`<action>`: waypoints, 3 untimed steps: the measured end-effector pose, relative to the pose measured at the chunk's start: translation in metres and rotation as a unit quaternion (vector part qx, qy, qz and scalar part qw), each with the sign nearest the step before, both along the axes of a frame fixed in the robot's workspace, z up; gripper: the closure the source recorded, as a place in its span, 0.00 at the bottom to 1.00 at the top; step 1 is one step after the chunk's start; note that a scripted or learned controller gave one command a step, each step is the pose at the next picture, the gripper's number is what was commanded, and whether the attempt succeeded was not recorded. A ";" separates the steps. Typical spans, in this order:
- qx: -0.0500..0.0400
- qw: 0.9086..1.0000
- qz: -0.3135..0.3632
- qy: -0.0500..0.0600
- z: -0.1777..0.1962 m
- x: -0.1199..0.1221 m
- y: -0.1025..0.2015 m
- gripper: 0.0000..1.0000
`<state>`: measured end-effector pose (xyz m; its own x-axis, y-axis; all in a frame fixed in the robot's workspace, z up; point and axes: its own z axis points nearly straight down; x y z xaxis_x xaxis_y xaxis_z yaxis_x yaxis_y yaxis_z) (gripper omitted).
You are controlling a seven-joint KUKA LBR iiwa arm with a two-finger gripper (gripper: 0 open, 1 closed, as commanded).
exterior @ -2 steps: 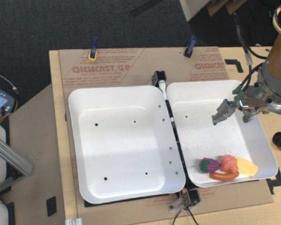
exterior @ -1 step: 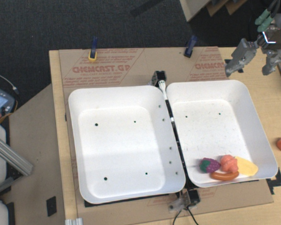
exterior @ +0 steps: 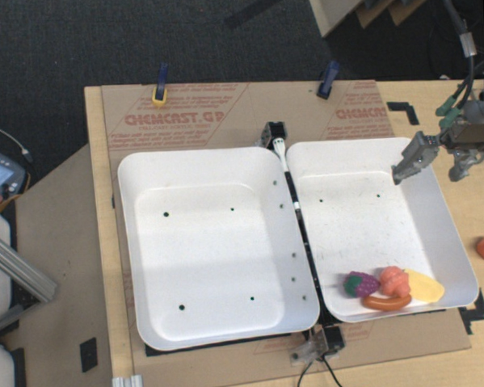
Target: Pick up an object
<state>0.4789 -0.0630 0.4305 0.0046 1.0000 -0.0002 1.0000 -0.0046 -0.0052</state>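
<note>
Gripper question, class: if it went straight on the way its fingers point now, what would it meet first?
The gripper points down-left over the right bin. It would probably meet that bin's bare floor first, well short of the toys; depth is unclear.

Two bins sat side by side on the tabletop (exterior: 221, 109), the left bin (exterior: 204, 170) touching the right bin (exterior: 437, 219). In the right bin's near corner lay a cluster of toy foods (exterior: 391, 288), touching one another. The hand (exterior: 431, 161) hung over that bin's far right edge.
</note>
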 end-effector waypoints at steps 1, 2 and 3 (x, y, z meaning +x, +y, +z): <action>-0.001 1.000 0.002 -0.005 0.014 0.001 0.002 1.00; 0.001 1.000 0.003 0.004 -0.108 -0.001 0.029 1.00; 0.000 1.000 0.004 -0.007 -0.038 0.028 0.052 1.00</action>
<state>0.5069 -0.0109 0.3927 -0.0030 1.0000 -0.0007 1.0000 0.0030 0.0082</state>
